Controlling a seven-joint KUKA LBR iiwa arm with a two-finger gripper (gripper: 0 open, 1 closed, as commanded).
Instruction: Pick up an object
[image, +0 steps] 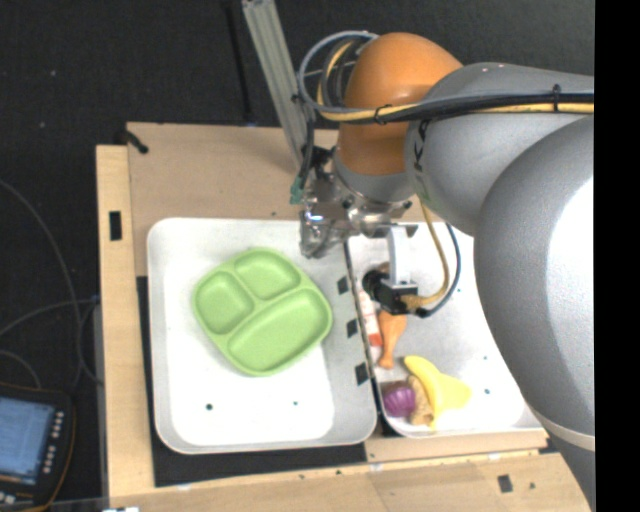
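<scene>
So the gripper (318, 238) was seen hanging over the top edge of the left bin (175, 300), right near the divider between the two bins. Whether anything was clamped couldn't be told; the metal bits under the orange band (385, 75) were too small and cluttered to read, and nothing was visibly caught there.

The nearest candidate was the green divided plate (263, 310), parked in the middle of the left bin and lying flat. From the gripper it was found down and to the left in the camera view, close but not underneath. Its long axis was angled diagonally, upper left to lower right, with the big compartment toward the lower right. The raised rim nearest the gripper was probably the only graspable part, since a flat plate offers nothing else.

The other stuff was piled in the right bin (480, 400): an orange piece (388, 335), a yellow banana-like toy (435, 385) and a purple thing (399, 400), all packed against the lower left of that bin. Those were farther off, down and to the right of the gripper, and partly crowded together, so a clean grab there was judged trickier.
</scene>
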